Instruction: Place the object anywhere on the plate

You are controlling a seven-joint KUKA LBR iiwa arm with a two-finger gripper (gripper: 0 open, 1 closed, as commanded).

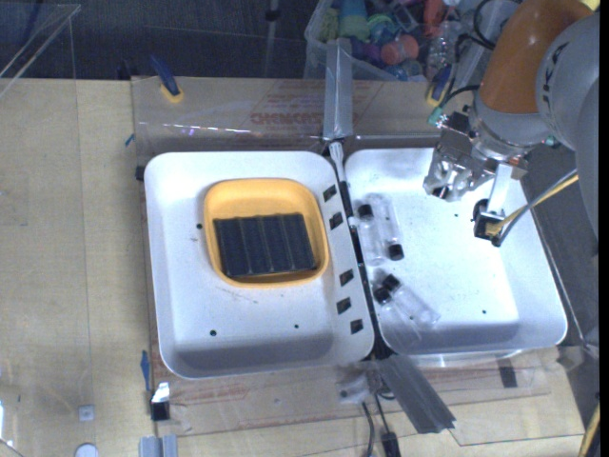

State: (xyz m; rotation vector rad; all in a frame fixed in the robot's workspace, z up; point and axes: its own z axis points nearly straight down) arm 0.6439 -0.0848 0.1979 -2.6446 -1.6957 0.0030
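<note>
A square yellow plastic plate (pixel 264 229) with rounded corners lies flat in the left white bin; on it rests a dark, ribbed rectangular object (pixel 264 246), flat, set toward the plate's near side, within its rim.

The grey arm with the orange band (pixel 547 55) is cut off by the right edge. The clear plastic objects (pixel 385 246) in the right white bin (pixel 476 284) are too faint to identify.

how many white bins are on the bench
2. The left bin holds a yellow plate with a dark ridged block on it. The right bin holds small clear items, with the gripper above it.
</note>
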